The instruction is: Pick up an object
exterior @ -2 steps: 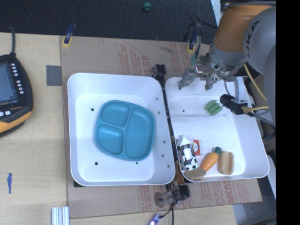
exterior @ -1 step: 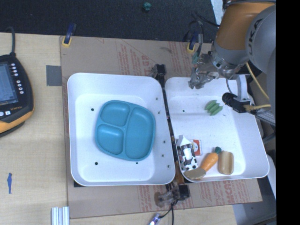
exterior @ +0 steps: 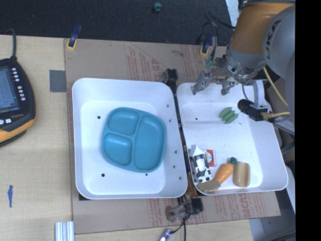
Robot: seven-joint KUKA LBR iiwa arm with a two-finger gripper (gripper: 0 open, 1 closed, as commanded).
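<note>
My gripper point(exterior: 214, 86) hangs over the far edge of the right bin point(exterior: 261, 134), open, with nothing between its two fingers point(exterior: 199, 84). Below it in that bin lies a small green pea pod point(exterior: 228, 115). Along the bin's near edge sit an orange carrot point(exterior: 223, 173), a tan bread-like piece point(exterior: 241, 174) and a white, red and black packet point(exterior: 202, 165). A blue divided plate point(exterior: 134, 138) lies in the middle of the left bin point(exterior: 85, 179).
The grey arm with its orange band point(exterior: 261, 24) comes in from the upper right, with a black cable fitting point(exterior: 251, 109) beside the right bin. A teach pendant point(exterior: 12, 99) rests at the far left. Blue-yellow clamps point(exterior: 73, 37) hold the cardboard.
</note>
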